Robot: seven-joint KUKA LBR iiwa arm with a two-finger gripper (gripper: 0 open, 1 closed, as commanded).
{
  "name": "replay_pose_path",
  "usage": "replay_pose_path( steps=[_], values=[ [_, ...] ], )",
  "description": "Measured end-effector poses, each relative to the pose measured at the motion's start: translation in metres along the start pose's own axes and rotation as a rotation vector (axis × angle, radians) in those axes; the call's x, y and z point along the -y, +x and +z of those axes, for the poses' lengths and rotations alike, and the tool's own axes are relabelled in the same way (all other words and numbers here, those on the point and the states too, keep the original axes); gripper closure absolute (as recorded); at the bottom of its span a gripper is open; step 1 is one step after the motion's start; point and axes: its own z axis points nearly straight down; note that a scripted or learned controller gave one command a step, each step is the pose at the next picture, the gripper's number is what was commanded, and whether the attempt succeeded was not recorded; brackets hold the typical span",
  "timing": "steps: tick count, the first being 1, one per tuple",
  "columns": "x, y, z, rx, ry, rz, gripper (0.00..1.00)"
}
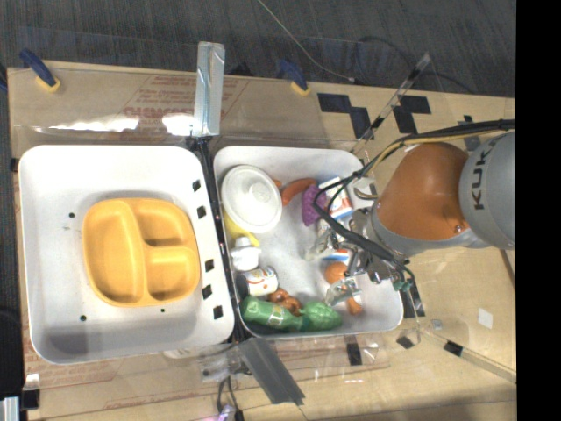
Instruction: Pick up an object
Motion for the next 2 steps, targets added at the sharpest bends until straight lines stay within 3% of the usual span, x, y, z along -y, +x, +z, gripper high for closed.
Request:
replay_pose_path(
  steps=[2],
  values=[
    [-0.0002, -0.0001, 0.0002, 0.0, 0.0, 0.0, 0.0]
  ],
)
